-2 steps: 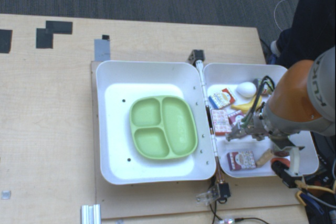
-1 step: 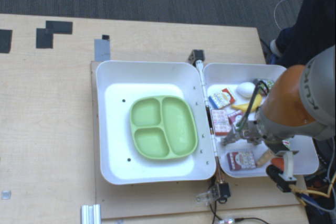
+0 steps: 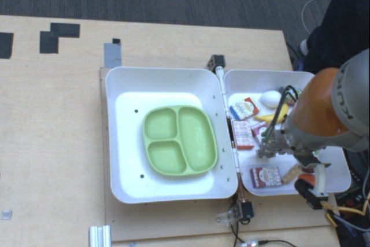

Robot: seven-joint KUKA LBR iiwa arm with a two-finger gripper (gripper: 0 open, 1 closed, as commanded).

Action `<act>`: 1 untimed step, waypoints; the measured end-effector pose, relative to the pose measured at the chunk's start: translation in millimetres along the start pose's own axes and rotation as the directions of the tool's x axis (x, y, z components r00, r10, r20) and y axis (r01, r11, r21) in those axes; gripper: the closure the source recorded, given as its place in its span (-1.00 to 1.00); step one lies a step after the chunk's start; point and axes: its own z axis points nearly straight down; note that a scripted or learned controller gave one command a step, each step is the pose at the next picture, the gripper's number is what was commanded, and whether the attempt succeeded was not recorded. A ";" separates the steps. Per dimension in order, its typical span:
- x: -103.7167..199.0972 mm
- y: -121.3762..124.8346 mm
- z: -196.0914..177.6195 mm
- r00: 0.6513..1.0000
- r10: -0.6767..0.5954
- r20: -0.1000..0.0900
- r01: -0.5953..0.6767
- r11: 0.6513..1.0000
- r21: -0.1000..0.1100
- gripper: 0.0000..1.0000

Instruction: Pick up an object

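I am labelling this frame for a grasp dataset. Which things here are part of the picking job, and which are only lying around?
Part of the job:
- gripper
- right bin
- small packets
- white egg-shaped object

Lying around:
- left bin
- green divided plate
- dark patches on the bench

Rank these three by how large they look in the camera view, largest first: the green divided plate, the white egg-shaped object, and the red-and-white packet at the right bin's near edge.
1. Green divided plate
2. Red-and-white packet
3. White egg-shaped object
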 end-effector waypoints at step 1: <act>0.0 -0.1 0.1 1.000 0.000 0.000 0.000 1.000 0.000 -1.00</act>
